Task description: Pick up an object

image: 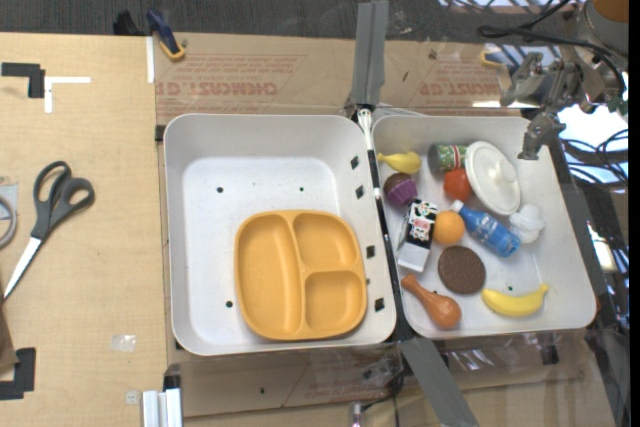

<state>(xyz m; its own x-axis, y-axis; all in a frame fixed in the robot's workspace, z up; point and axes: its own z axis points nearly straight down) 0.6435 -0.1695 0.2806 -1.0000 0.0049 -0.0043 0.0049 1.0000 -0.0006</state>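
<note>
The only text that can be read stands on the cardboard sheet (255, 80) under the bins, at 12 o'clock from the left bin (190, 215). It is printed in red and appears upside down and mirrored; it looks like "CHEMICAL GU", but the end letters are not sure. A second red print at 12 o'clock from the right bin (565, 245) is too faint to read.
</note>
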